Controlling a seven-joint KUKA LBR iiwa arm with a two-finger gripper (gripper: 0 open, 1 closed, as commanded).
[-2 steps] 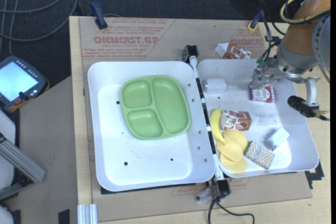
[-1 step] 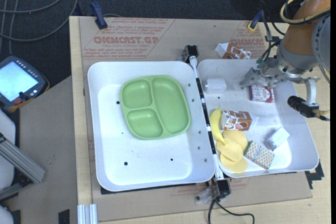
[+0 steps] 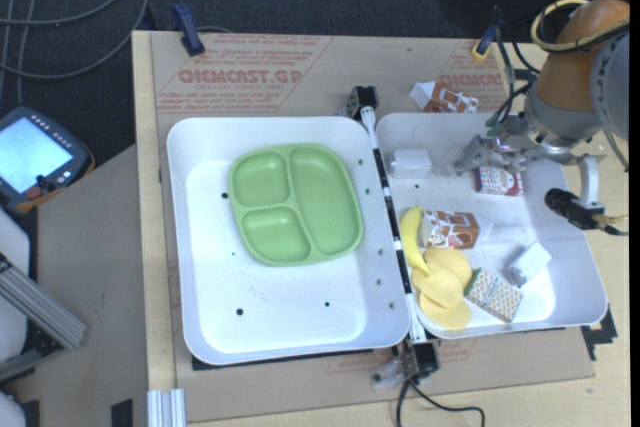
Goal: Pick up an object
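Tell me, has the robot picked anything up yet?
Not yet, as far as I can see. Done: the arm has reached over the right bin. In hand: its pincer sits just above a small red and white packet, but I can't tell whether it grips it. Left: getting a firm hold and lifting it. The banana and other items lie untouched; the green tray sits in the left bin.

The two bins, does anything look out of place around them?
One thing: a small red-and-white packet lies on the bench behind the right bin, outside both bins. The green divided tray sits slightly askew in the left bin.
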